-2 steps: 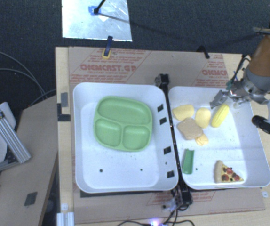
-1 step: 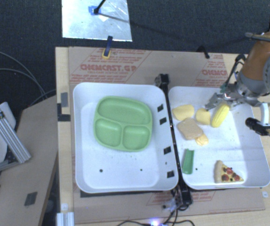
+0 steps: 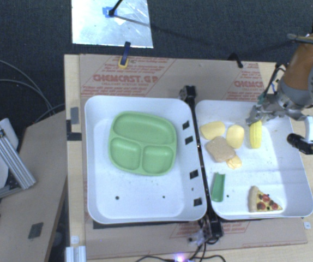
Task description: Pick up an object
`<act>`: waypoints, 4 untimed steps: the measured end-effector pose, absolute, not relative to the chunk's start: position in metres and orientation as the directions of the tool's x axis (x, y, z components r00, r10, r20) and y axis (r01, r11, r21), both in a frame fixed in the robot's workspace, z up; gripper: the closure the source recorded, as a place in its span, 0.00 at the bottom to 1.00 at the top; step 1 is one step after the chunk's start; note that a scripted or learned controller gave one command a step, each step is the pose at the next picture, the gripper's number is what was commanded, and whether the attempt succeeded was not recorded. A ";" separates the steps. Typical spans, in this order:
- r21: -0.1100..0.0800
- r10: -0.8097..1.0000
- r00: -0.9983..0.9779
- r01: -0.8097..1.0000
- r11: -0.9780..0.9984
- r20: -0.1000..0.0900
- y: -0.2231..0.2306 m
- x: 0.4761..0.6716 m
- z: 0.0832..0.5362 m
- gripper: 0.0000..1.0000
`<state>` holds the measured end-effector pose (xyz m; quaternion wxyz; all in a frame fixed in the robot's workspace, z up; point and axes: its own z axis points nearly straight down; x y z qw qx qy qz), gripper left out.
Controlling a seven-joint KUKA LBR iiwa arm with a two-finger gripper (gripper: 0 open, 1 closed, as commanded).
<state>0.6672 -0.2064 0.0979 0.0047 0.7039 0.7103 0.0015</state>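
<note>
Nearest the camera in the right bin (image 3: 295, 168) lay a pizza slice (image 3: 262, 200), its pointed end toward the bin's front right corner, and to its left a green stick (image 3: 218, 186) lying roughly lengthwise, close to the divider between the bins. Farther back sat a cluster — a tan bread slice (image 3: 218, 148) with a small yellow piece (image 3: 234, 161) touching its near corner, a pale yellow lump (image 3: 213, 129) at the far left and a rounder yellow one (image 3: 235, 136) beside it. Just right of these lay the corn cob (image 3: 256, 135), its long axis running front to back, its far end reaching up to the gripper (image 3: 257, 116).

The gripper hung over that far end of the cob, the arm (image 3: 304, 81) coming in from the right and cut off by the frame edge. Its fingers were too small and dark to read — whether they were apart, closed or gripping the cob could not be told.

In the left bin (image 3: 99, 201) a green divided plate (image 3: 143, 143) lay flat, well apart from the arm. Beyond both bins, a silvery sheet (image 3: 112, 15) rested on the dark floor.
</note>
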 end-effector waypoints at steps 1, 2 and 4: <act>0.003 1.000 -0.009 1.000 0.009 0.001 -0.130 0.665 0.085 1.00; 0.004 1.000 -0.008 1.000 0.008 0.001 -0.083 0.670 0.085 1.00; 0.010 1.000 -0.016 1.000 0.016 0.005 0.040 0.670 0.190 1.00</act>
